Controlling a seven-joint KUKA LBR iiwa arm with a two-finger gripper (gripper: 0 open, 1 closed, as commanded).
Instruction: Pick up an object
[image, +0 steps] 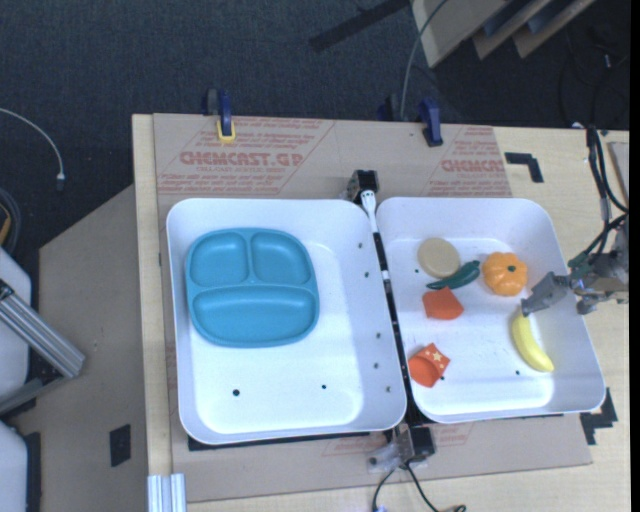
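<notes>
- Yellow banana (531, 343) lies just below the end effector (543, 297), near the right bin's (480, 405) right edge, long axis near-vertical.
- Whether the end effector is spread cannot be told.

In the right bin (560, 395) lie my pickings. A yellow banana (530, 343) lies lengthwise at four o'clock. An orange pumpkin (504, 274) sits at two o'clock. A tan disc (438, 257) rests at eleven, touching a dark green pepper (455, 276). Just below sits a red-orange lump (443, 305); a red piece (429, 365) lies at seven.
</notes>
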